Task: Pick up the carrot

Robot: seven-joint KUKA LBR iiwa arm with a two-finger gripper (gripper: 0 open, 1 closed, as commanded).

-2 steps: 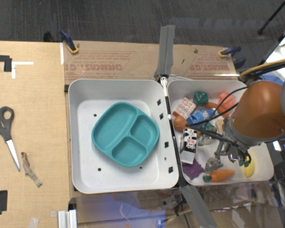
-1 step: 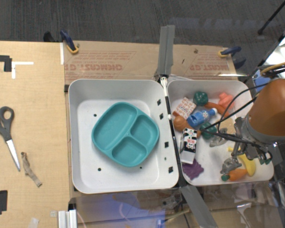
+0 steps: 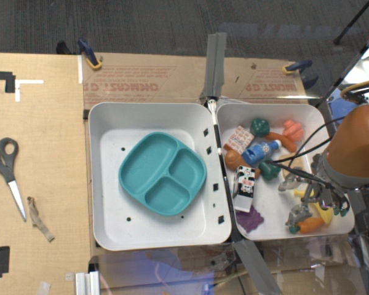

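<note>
The carrot [image 3: 310, 224] is small and orange with a green tip. It lies flat in the front right corner of the right bin [image 3: 277, 110], beside a yellow piece [image 3: 323, 211]. My gripper [image 3: 293, 200] reaches in from the right and hangs low just left of and above the carrot. Its two metal fingers [image 3: 287, 184] stand apart and open, with nothing between them. One fingertip sits close to the carrot's green end; whether it touches I cannot tell.
The right bin also holds a blue bottle [image 3: 259, 152], a dark green toy [image 3: 259, 126], a pink-orange toy [image 3: 291, 129], a patterned box [image 3: 238, 139], a black-and-white pack [image 3: 245, 181] and a purple scrap [image 3: 250, 220]. A teal divided plate [image 3: 163, 174] lies in the left bin [image 3: 104, 165]. Scissors [image 3: 7, 168] lie far left.
</note>
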